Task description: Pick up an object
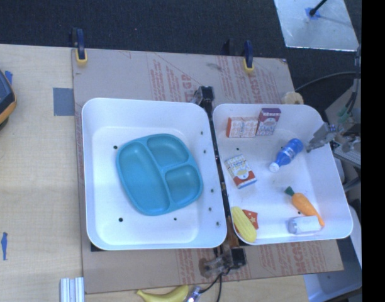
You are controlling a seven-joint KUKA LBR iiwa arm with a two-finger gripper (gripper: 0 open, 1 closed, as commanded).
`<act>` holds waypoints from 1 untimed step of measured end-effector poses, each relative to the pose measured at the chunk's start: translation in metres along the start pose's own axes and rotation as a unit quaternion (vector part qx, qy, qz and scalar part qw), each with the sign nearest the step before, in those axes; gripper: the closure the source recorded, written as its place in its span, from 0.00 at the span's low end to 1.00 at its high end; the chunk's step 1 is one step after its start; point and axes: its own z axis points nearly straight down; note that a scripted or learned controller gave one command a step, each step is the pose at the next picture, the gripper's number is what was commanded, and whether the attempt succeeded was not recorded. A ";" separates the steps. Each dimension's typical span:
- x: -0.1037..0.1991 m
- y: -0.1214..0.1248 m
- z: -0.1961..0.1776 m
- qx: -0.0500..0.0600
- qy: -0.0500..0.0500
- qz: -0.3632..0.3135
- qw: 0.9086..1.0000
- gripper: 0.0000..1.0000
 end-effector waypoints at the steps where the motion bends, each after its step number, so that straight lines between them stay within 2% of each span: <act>1: 0.022 0.009 0.178 0.001 0.000 -0.001 1.000 0.00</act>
